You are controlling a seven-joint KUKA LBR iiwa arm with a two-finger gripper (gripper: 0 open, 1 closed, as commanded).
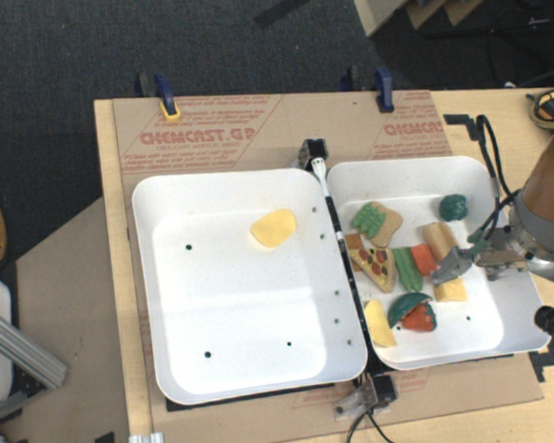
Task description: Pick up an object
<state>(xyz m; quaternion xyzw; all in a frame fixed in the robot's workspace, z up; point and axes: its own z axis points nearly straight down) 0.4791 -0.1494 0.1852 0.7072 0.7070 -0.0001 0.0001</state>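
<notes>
Smooth plastic toy foods (pixel 399 272) crowd the right bin (pixel 479 339); the gripper (pixel 455 263), grip perhaps unreadable, touches an orange piece (pixel 426 259).

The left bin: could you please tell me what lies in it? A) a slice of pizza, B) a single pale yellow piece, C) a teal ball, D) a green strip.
B: the left bin holds a lone yellow piece near its upper middle, while the other toys sit in the right bin.
</notes>
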